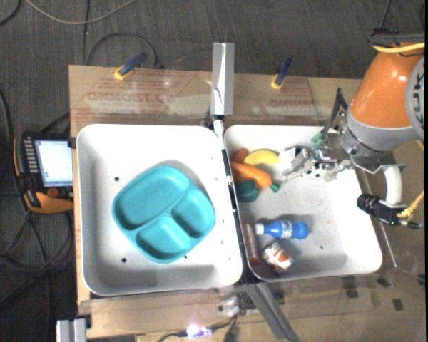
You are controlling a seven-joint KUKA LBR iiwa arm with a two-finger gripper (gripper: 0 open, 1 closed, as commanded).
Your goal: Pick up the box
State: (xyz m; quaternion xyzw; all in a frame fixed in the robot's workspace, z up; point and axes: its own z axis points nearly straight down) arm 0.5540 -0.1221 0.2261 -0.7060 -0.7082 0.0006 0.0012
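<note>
The small red-and-white carton box (277, 256) lies at the right white bin's (342, 258) near edge. The gripper (297, 162), jaw state unclear, hovers far beyond it; descending here risks grabbing the yellow banana (263, 157) instead.

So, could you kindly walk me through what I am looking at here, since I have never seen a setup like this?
This is one camera fixed above a bench, looking down at a slant. The grey and orange shape at the right is a robot arm, and its claw hangs over the right bin. I see nothing between its fingers. Two shallow white bins sit side by side. The left bin holds a teal divided plate. The right bin holds a yellow banana, an orange carrot, a dark green item, a small blue and white bottle and a red and white item near the front, possibly the box it is meant to pick up.
</note>
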